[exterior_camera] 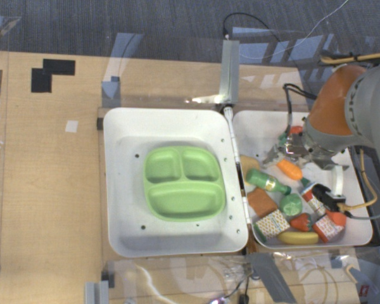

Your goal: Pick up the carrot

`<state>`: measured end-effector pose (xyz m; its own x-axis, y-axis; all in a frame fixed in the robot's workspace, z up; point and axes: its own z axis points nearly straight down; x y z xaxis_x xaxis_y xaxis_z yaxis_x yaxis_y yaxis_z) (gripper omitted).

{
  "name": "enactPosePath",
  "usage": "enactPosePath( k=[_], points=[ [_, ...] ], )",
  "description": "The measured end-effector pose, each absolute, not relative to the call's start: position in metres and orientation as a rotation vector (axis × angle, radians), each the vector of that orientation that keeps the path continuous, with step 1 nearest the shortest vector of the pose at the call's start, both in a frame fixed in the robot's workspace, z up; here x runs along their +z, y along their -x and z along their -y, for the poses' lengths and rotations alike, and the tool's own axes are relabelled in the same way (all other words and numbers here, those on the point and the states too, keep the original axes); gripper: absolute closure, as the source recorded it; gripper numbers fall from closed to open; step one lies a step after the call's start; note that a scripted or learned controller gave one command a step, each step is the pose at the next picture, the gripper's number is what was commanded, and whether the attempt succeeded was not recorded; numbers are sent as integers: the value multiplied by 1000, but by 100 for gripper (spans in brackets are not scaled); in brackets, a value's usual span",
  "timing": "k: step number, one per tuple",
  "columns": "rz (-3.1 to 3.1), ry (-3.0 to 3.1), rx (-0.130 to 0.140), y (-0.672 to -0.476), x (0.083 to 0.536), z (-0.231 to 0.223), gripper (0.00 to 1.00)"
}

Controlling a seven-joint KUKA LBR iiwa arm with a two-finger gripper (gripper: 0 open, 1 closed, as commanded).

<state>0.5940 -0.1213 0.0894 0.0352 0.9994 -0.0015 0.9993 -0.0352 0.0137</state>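
The small orange plastic carrot lies in the right-hand white bin, right of frame centre. The hand hovers just above it, fingers spread and empty. This looks like the approach; next, descend and close.

Gripper above carrot — right bin.

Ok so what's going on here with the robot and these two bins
The arm has reached into the right bin, and its gripper sits low just above the carrot, among a pile of toy food. The carrot lies in the bin, not visibly held. The left bin holds a green divided plate.
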Motion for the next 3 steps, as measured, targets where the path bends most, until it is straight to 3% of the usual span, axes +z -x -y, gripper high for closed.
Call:
enactPosePath(
  k=[1,2,3],
  points=[
    [-2176,-2249,22,-596,102,119,100],
    [-2347,-2082,7,-530,210,72,100],
    [-2223,-2218,4,-546,184,67,100]
  ],
)
